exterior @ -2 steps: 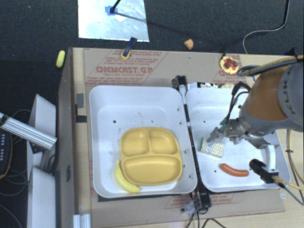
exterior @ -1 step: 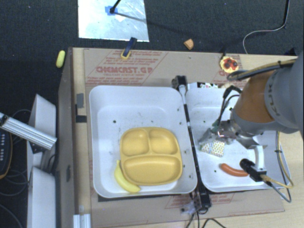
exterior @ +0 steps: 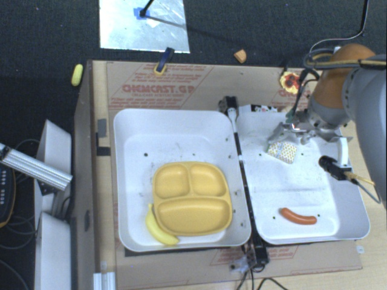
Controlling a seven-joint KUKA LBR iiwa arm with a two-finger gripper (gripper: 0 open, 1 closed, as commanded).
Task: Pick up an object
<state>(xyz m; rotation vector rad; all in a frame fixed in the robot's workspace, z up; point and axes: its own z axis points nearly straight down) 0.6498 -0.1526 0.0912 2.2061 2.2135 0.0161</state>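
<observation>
My gripper (exterior: pixel 289 135) hangs over the back of the right bin (exterior: pixel 357 222), reaching in from the right. Directly below and in front of it lies a pale speckled object (exterior: pixel 283 152), touching or nearly touching the gripper's tip; whether it is held I cannot tell. An orange-red sausage (exterior: pixel 297 216) lies near the front of the same bin. In the left bin (exterior: pixel 130 162) sits a yellow divided plate (exterior: pixel 192 198), with a yellow banana (exterior: pixel 158 228) along its front left edge.
A black divider (exterior: pixel 239 156) separates the two bins. On the cardboard behind them lie a blue and yellow clip (exterior: pixel 163 60) and a red and yellow item (exterior: pixel 290 82). On the carpet are a silver sheet (exterior: pixel 144 17), an orange bit (exterior: pixel 240 55) and a yellow piece (exterior: pixel 77 74).
</observation>
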